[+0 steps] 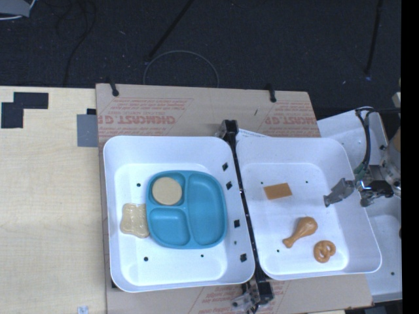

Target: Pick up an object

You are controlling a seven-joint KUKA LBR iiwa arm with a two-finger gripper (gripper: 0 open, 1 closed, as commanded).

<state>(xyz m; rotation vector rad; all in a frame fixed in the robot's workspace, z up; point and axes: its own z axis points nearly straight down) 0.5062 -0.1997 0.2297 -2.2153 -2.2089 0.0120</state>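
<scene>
Overhead view of two white bins on the counter. The left bin (124,169) holds a blue divided tray (196,218) with a round tan disc (166,190) in one compartment; a pale slice (135,220) lies just beside the tray. The right bin (294,152) contains an orange-brown block (277,191), a drumstick (300,231) and a pretzel (324,250), apart from one another. The gripper (340,192) hangs over this bin's right side; whether its jaws are parted cannot be told, and nothing shows between them.

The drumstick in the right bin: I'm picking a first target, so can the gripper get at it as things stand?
Probably yes. The drumstick lies apart from the pretzel and the orange slab, nothing covers it, and the gripper hangs nearby.
</scene>
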